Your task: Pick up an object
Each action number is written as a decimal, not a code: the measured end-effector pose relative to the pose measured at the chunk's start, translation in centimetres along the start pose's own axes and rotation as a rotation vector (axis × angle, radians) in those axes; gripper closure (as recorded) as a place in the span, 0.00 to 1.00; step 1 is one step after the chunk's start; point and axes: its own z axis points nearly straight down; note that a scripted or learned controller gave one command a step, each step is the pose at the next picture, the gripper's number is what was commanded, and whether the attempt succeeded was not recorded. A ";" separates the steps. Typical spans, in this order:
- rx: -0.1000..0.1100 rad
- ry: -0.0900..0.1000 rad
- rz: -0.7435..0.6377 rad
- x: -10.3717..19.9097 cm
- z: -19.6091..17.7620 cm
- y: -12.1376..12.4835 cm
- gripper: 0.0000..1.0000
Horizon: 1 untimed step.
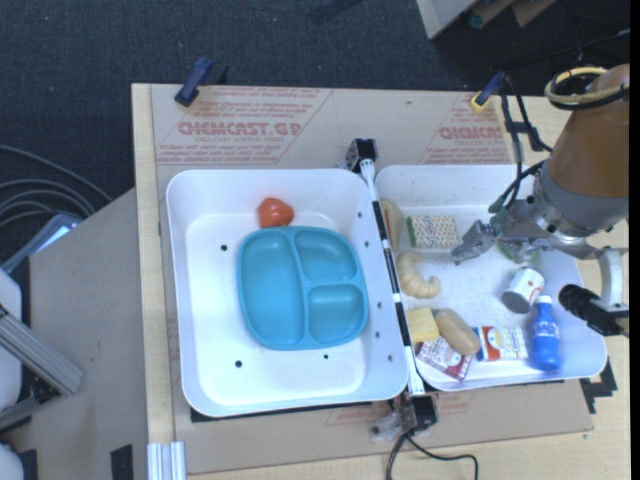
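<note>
My gripper (478,242) hangs over the middle of the right bin (470,180), reaching in from the right under the grey and orange arm (590,158). Just left of it lies a dotted green-and-white packet (434,231). A pale croissant (418,276) lies below that. Toward the bin's front are a yellow cheese block (421,323), a bread roll (456,331) and a red-and-white carton (500,343). A white cup (523,289) lies on its side right of the gripper, with a blue bottle (543,335) below it. Nothing shows in the gripper.
The left bin (200,298) holds a blue divided plate (301,286) and a small red-orange tomato-like object (276,211) behind it. A black rail (385,258) divides the bins. Blue clamps (193,81) sit at the bench's back edge.
</note>
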 end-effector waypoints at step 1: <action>0.000 0.000 0.001 -3.1 10.8 0.8 0.00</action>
